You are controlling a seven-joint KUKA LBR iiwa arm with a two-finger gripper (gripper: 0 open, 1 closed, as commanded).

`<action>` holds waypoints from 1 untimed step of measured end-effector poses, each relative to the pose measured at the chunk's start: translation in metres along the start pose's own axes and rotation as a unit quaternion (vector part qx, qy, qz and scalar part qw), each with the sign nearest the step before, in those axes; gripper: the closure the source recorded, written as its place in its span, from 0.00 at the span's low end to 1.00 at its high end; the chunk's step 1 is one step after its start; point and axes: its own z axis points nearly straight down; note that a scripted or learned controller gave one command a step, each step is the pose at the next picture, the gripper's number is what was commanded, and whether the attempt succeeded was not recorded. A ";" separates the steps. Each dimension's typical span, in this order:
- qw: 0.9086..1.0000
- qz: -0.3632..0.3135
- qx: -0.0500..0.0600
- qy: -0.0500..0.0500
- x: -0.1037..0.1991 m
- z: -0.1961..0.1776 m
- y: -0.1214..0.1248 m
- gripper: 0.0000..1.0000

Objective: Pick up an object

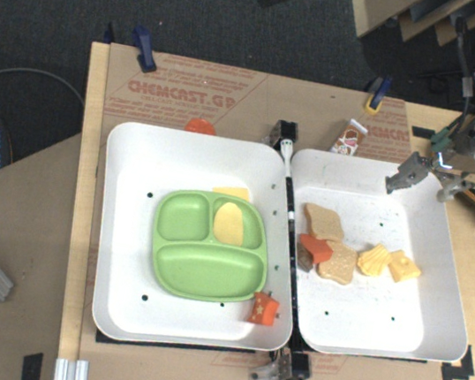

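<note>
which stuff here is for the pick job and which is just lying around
For the job: gripper; right bin pieces: tan slab, red piece, ridged yellow piece, yellow block.

Lying about: green divided plate, blue clamps, small carton.

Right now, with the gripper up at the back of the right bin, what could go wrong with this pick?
The toast slice, red piece, cracker and two yellow pieces lie bunched together, so closing fingers may catch two items or push one aside. They look flat and low, so a grasp may slip off. The gripper sits above the right bin's back rim; a shallow descent might clip it.
</note>
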 end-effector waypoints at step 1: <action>1.000 0.001 0.007 0.002 -0.005 0.124 -0.041 0.00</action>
